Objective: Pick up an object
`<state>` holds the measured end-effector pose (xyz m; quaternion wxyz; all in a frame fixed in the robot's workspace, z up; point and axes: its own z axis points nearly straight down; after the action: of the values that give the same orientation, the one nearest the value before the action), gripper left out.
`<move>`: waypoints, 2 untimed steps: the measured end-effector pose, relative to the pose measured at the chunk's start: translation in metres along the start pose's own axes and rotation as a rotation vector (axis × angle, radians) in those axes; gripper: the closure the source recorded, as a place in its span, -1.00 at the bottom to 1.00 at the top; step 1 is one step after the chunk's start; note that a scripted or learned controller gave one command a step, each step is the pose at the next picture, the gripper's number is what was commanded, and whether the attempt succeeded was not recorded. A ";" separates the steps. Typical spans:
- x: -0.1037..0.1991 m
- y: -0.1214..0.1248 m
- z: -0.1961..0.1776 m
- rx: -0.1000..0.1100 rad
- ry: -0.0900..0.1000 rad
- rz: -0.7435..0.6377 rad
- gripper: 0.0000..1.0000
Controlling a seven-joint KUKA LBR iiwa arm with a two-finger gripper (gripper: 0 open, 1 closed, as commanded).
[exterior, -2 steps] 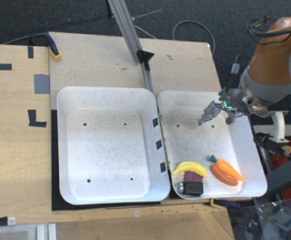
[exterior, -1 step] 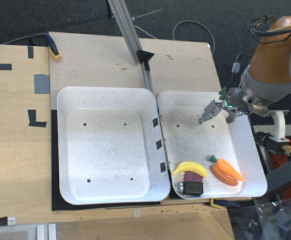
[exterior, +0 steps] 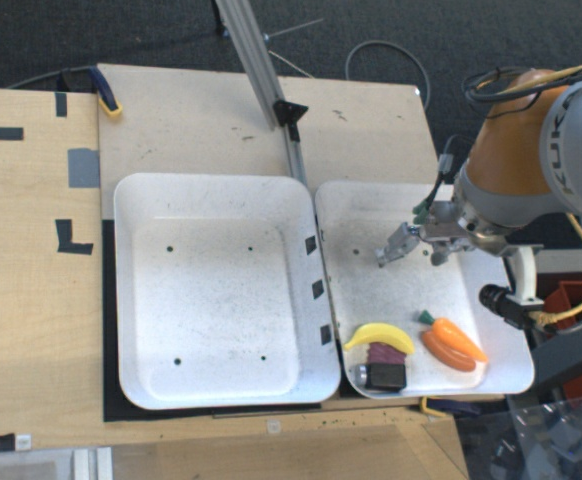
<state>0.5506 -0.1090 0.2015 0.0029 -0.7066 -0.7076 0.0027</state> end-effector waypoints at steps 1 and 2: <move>-0.002 -0.003 0.064 0.001 0.001 0.001 -1.00; -0.002 -0.003 0.115 -0.007 -0.002 0.001 -1.00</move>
<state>0.5469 -0.1106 0.0870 -0.0001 -0.7068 -0.7074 0.0010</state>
